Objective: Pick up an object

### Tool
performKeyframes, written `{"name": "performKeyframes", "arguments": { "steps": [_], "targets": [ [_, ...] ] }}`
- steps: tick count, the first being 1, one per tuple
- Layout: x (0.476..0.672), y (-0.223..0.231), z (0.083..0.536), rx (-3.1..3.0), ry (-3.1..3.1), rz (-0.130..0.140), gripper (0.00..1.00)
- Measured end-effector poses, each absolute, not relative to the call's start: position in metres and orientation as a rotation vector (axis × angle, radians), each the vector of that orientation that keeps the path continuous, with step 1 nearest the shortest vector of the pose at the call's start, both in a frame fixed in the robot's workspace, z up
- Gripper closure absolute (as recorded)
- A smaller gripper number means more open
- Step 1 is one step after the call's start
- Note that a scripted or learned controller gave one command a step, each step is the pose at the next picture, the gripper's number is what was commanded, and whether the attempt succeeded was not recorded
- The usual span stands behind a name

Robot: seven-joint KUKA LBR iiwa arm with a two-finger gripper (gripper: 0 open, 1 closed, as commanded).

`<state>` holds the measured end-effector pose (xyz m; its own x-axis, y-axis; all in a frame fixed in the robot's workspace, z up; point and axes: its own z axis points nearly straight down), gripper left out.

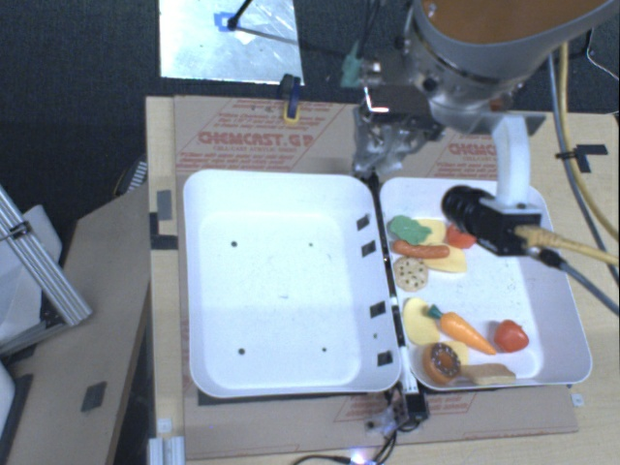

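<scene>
From the overhead camera, the gripper (380,153) hangs above the far end of the rim where the left bin (281,356) and the right bin (562,352) meet, and whether its fingers are open or shut cannot be told. The toy food sits in the right bin, mostly along its left wall: a green leaf (410,229), a sausage (422,251), a cookie (411,275), a carrot (461,329), a tomato (511,335) and a donut (444,361) near the front edge. The left bin's white floor lies bare from wall to wall.
</scene>
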<state>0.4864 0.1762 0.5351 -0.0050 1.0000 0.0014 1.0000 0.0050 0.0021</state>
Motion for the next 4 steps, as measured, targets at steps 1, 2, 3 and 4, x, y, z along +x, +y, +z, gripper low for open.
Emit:
{"name": "performKeyframes", "arguments": {
  "steps": [1,2,3,4],
  "targets": [
    [0.486,0.193,0.535,2.216,2.226,0.004,1.0],
    [0.501,0.235,0.342,2.218,2.231,-0.014,1.0],
    [0.515,0.143,0.335,2.228,2.214,-0.002,1.0],
    [0.582,0.228,0.254,2.212,2.228,0.01,1.0]
  ]
}}
